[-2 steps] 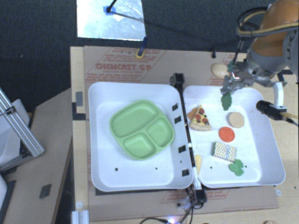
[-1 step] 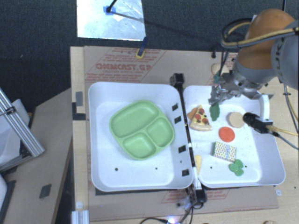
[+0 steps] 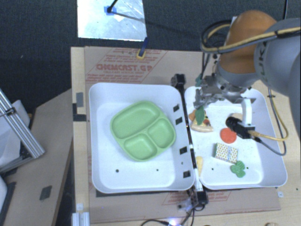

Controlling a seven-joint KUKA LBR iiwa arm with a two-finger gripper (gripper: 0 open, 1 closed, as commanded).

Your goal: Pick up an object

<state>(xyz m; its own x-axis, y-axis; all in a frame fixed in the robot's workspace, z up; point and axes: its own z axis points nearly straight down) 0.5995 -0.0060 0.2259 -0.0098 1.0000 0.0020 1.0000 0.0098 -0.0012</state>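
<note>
My gripper (image 3: 201,102) hangs over the upper left part of the right bin (image 3: 270,140). Directly beneath it a small dark green piece (image 3: 201,114) stands on end, its top meeting the gripper's underside. Whether it is gripped is unclear. Just below lies a tan pizza-like slice (image 3: 203,125). Further into the bin are a red disc (image 3: 228,135), a patterned yellow block (image 3: 226,152) and a green leafy toy (image 3: 238,168). A pale yellow piece (image 3: 199,164) lies against the bin's left wall.
The left bin (image 3: 101,173) holds a light green divided plate (image 3: 143,130). A black divider with clips (image 3: 184,126) runs between the bins. A black and white part with a yellow cable (image 3: 240,124) juts over the right bin near the red disc.
</note>
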